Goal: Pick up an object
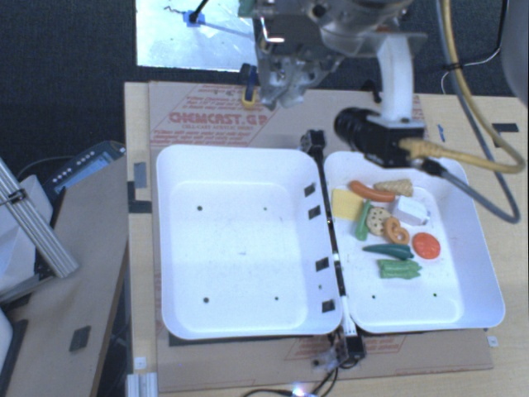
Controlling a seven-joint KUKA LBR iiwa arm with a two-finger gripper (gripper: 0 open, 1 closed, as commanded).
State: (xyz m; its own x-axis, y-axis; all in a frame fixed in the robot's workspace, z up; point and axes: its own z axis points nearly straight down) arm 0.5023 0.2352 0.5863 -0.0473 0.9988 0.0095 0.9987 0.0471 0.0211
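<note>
The right bin holds a cluster of toy foods in its back half. Among them are an orange sausage, a tan cracker, a yellow cheese square, a white block, a pretzel, a red tomato slice and green vegetables. My gripper hangs high beyond the back rim of the left bin, over the cardboard and well away from the foods. Nothing shows between its jaws.
A small blue and yellow piece sits just left of the gripper; I cannot tell whether it lies on the bench. A black hinge strip divides the two bins. A grey device and a metal rail lie at the left.
</note>
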